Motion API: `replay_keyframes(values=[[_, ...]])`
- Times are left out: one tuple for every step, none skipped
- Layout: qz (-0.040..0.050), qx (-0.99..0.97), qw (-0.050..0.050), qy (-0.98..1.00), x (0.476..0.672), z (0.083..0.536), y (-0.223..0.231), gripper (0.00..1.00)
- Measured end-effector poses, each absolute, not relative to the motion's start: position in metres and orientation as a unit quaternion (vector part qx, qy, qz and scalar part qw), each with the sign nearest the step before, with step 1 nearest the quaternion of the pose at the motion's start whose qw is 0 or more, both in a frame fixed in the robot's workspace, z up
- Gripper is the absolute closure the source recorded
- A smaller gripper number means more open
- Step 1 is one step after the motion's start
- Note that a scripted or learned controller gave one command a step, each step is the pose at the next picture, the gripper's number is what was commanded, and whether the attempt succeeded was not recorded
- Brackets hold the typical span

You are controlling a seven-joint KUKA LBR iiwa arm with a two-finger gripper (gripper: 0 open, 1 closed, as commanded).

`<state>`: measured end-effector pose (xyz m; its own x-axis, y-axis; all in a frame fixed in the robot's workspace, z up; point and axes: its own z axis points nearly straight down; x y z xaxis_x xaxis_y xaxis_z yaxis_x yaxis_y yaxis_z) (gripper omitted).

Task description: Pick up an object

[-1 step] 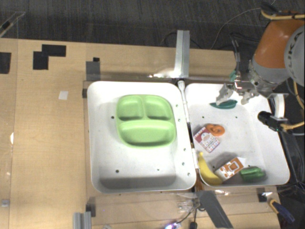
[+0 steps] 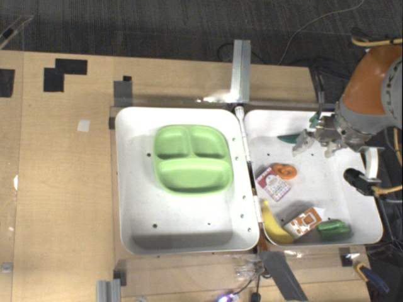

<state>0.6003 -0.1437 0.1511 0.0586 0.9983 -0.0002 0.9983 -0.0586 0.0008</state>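
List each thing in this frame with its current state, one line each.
green divided plate: lying flat, right way up, in the left bin.
banana: lying at the near edge of the right bin.
green object: lying by the near right corner.
orange carton: lying flat beside the banana.
card packet: lying flat.
gripper: above the right bin's far side, holding nothing visible.

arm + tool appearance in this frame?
Grey arm with a broad orange band above the wrist. The tool is a bare silvery-grey metal two-finger unit on a darker mount. No markings legible.
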Motion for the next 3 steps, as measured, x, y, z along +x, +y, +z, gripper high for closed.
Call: replay_keyframes(values=[[0.0021,0.681,0.002,0.732,0.594,0.11,-0.097,0.0],[0.0152,0.627,0.022,0.778,0.567,0.105,-0.1,0.0],[0.0019,0.778,0.001,0.628,0.558,0.186,-0.075,0.0]])
